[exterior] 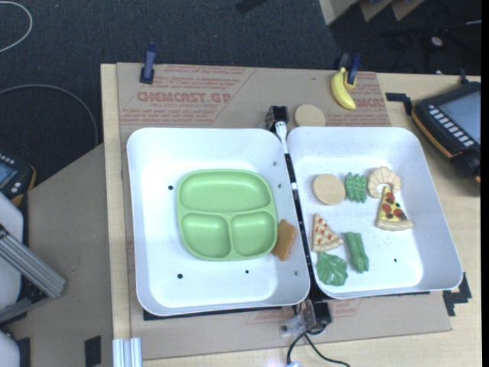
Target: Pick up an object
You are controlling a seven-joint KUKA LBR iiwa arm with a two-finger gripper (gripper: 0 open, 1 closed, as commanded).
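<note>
You have nothing lifted yet; every candidate lies at rest, so the whole pick is left.

Count, largest first:
- two white bins: left bin (153, 281), right bin (428, 228);
- one green divided tray (226, 212) in the left bin, a brown piece (285, 239) touching its right edge;
- seven food toys in the right bin, among them two pizza slices (392, 209), three green pieces (356, 251), one round cracker (328, 189);
- one banana (344, 90) on the far counter (229, 90).

Pincer state: you cannot tell.

I see dark blue-grey carpet (69, 29) around the pale wooden counter (458, 205), loose cables (15, 21) on the floor, and even overhead lighting.
</note>
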